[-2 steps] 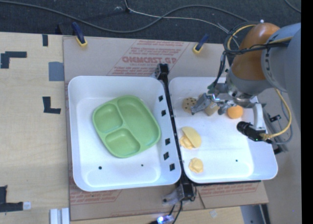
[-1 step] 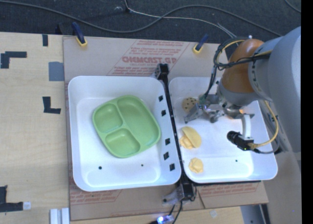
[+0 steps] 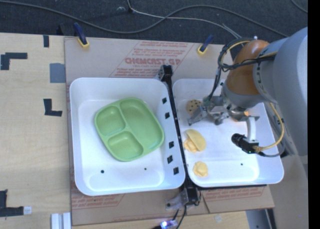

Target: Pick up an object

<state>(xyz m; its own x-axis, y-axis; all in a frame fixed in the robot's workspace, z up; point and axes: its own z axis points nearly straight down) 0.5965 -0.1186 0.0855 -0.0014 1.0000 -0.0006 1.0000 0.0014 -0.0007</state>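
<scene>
Tan, speckled round cookie [image 3: 193, 106] lies beside the tool [image 3: 200, 114]; its state is unclear.

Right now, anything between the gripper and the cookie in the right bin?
Nothing visible. The gripper sits low in the right bin, right beside the cookie near the bin's left wall. The two yellow pieces lie nearer the camera, off that line.
</scene>
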